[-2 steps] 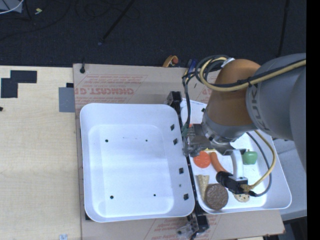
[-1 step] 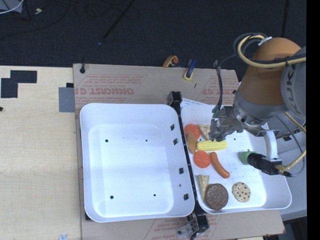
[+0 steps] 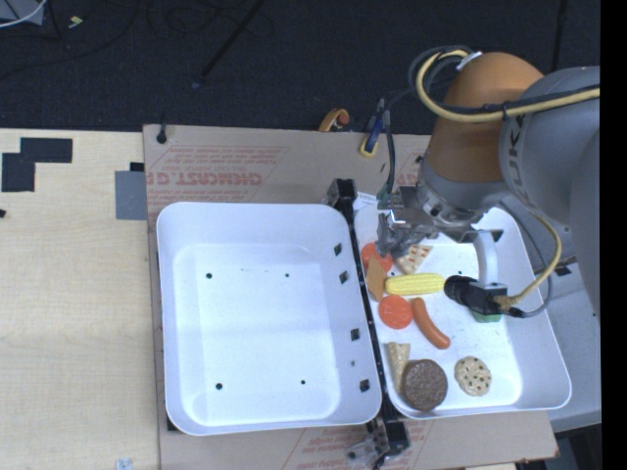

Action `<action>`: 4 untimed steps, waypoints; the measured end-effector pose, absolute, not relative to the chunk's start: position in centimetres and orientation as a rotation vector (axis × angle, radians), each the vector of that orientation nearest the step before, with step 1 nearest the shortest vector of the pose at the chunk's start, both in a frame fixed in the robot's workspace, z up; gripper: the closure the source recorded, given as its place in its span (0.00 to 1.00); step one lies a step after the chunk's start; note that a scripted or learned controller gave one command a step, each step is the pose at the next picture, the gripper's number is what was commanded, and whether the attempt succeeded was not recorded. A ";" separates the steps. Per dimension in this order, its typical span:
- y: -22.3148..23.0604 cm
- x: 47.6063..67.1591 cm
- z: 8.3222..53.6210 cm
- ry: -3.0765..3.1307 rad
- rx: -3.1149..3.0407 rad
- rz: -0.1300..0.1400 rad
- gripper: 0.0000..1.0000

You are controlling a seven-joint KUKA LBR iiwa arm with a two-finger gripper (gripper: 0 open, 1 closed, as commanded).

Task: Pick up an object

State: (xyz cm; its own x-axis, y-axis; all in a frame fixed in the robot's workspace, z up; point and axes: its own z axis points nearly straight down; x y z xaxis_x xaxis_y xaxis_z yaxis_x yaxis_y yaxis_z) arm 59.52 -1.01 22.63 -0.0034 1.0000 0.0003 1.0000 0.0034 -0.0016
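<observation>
Progress: early, by my read. Nothing is lifted yet; every item lies on a bin floor. Grasp, lift and carry are all left to do.

Arm: grey w/ orange band, reaching in from the right, wrist low over the upper-left part of the right bin.

Gripper: down among the food near the divider betw. the bins. Cannot tell how wide it stands; nothing visibly between its tips, so no hold to report.

Right bin: white, shallow, holds all the toy food.
- Corn cob: yellow, lying crosswise, just below the gripper; likeliest pick, as a guess only.
- Orange piece: at the bin's left wall, beside the gripper; shape partly hidden.
- Cracker wedge: pale, dotted, just above the corn.
- Tomato slice: red round, touching the corn's underside.
- Sausage: orange-red, slanting down-right from the tomato.
- Cheese wedge: pale, nr. the left wall.
- Brown patty: dark round, at the front edge.
- Cookie: pale w/ dark chips, right of the patty.
- Black-and-green part: right of the corn, w/ a cable; looks like rig gear, not food.

Left bin: white, same shape, alongside the right bin; only small dark dots on its floor.

Bench: both bins sit on a cardboard sheet w/ red print.
</observation>
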 end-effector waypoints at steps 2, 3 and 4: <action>0.3 64.3 21.9 -2.221 -2.215 0.007 1.00; 5.3 63.3 19.3 -2.222 -2.213 0.006 1.00; 6.8 64.6 31.2 -2.229 -2.222 -0.013 1.00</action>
State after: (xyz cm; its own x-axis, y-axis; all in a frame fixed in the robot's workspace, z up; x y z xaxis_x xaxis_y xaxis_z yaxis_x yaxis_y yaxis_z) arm 64.57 6.84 31.19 -0.0033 1.0000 0.0016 0.9999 0.0033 0.0103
